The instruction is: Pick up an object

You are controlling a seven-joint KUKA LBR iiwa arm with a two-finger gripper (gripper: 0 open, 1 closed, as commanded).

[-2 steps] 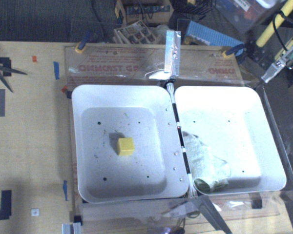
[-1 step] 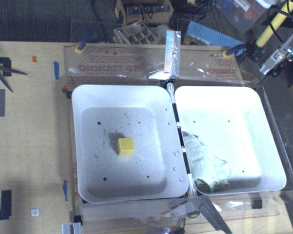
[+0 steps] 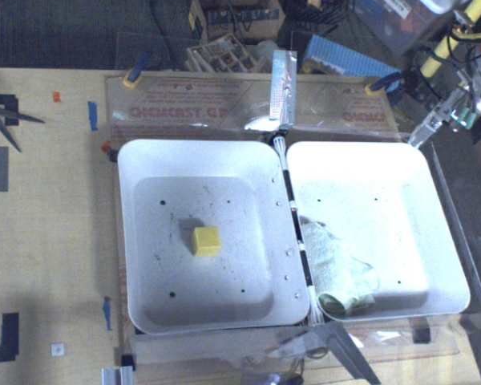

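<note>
At the near edge, a grey metal bracket [image 3: 329,350] lies on the wooden bench [image 3: 48,239], just below the place where the two bins meet.

A little farther, in the near left corner of the right bin [image 3: 433,215], there is a rolled whitish cloth [image 3: 341,283]. Its open end points to the near side, and the roll lies along the left wall of this bin.

The yellow block [image 3: 207,241] is in the left bin [image 3: 144,207], close to the middle of the floor and a bit to the near side. It stands alone, with nothing touching it. The floor around it has small dark specks.

Behind both bins, a clear plastic sheet [image 3: 192,107] with red letters lies flat on the bench. A shiny metal strip [image 3: 283,87] rises at the far end of the line between the bins.

The gripper [image 3: 455,112] is at the far right, beyond the far right corner of the right bin and above the bench edge, well apart from the block and the cloth. It is small and partly blurred here, so I cannot tell if it is open or closed. Nothing is seen in it.
</note>
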